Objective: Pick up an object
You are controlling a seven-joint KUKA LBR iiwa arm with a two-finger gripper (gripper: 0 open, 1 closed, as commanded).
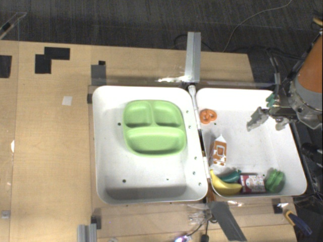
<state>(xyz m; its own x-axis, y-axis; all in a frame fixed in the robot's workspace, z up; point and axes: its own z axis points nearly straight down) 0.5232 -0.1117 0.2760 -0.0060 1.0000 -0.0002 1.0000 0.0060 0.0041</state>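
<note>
The right bin (242, 102) holds several objects. An orange round piece (207, 116) lies near its left wall, and a small orange-and-white carton (218, 153) sits below it. Along the front wall lie a yellow banana (224, 185), a teal item (232, 175), a dark red can (252, 182) on its side and a green pepper-like toy (275, 179). My gripper (267, 122) hangs over the right half of this bin, above bare floor and apart from every object. Its fingers (255, 119) are spread open with nothing between them.
The left bin (108, 150) carries a green divided plate (154, 126) in its middle. A metal post (194, 54) stands behind the seam between the bins. The arm's orange band (312, 69) is at the right edge of the view.
</note>
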